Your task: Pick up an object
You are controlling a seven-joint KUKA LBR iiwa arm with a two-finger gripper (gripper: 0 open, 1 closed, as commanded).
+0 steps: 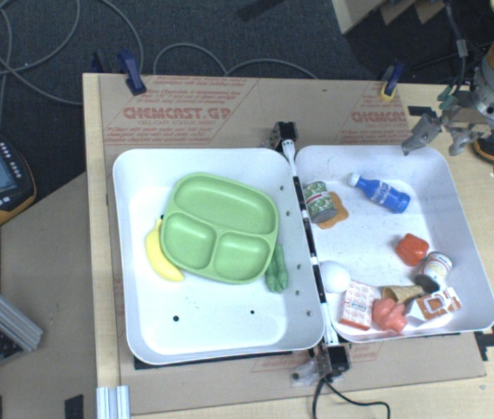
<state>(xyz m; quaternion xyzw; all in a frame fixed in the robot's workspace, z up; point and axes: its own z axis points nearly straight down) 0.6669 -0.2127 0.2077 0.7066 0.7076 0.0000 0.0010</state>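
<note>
My gripper (432,144) hangs over the far right corner of the right bin (365,238), its two fingers spread open with nothing between them. The nearest object is a blue bottle (380,193), lying below and left of the gripper. A green-labelled can (319,200) rests on a brown cookie (335,214) near the bin's left wall. Further forward lie a red block (412,249), a small jar (436,267), a white egg (334,278), a snack packet (357,306), a pink toy (392,315) and an orange-white box (441,304).
The left bin (212,326) holds a green divided tray (221,230), a banana (161,253) along its left side and a green vegetable (277,270) by its right corner. Clamps (130,72) sit at the board's far edge. Cables lie on the floor behind.
</note>
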